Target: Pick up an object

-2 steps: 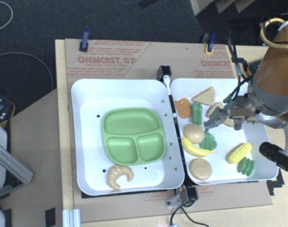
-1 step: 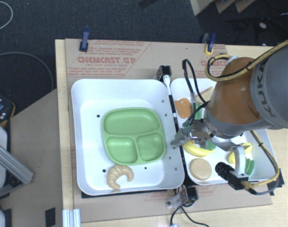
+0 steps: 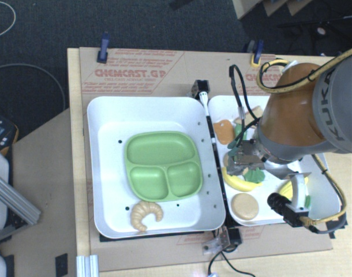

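From above, the arm is reaching into the right bin (image 3: 332, 203), its gripper (image 3: 243, 159) hanging over a banana (image 3: 238, 183) beside a green toy (image 3: 255, 176); its grip cannot be told. A croissant (image 3: 146, 214) is lying in the left bin (image 3: 101, 154), touching a green divided plate (image 3: 163, 165).

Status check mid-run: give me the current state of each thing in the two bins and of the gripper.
Green divided plate: flat in the left bin, compartments bare.
Croissant: lying on the left bin floor, just below the plate.
Banana: lying in the right bin, partly under the gripper.
Round tan piece: resting in the right bin.
Orange piece: resting near the divider.
Gripper: down among the right bin's items.
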Controlling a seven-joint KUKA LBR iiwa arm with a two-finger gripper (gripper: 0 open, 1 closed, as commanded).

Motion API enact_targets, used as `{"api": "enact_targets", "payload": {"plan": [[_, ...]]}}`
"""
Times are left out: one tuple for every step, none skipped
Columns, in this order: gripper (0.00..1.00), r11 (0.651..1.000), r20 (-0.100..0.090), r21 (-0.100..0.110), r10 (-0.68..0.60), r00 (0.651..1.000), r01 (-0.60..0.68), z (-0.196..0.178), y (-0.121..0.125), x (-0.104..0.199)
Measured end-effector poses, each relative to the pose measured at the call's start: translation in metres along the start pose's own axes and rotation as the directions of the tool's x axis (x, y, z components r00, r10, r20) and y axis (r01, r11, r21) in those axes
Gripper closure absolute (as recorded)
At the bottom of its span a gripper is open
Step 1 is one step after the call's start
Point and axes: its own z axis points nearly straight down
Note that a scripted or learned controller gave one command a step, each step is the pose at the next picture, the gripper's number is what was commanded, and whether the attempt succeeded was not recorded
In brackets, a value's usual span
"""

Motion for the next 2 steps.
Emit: {"api": "enact_targets", "payload": {"plan": [[1.00, 1.000, -0.002, 0.006, -0.006, 1.000, 0.006, 0.011, -0.001, 0.041], [1.00, 1.000, -0.003, -0.011, -0.007, 1.000, 0.007, -0.100, 0.002, 0.067]]}}
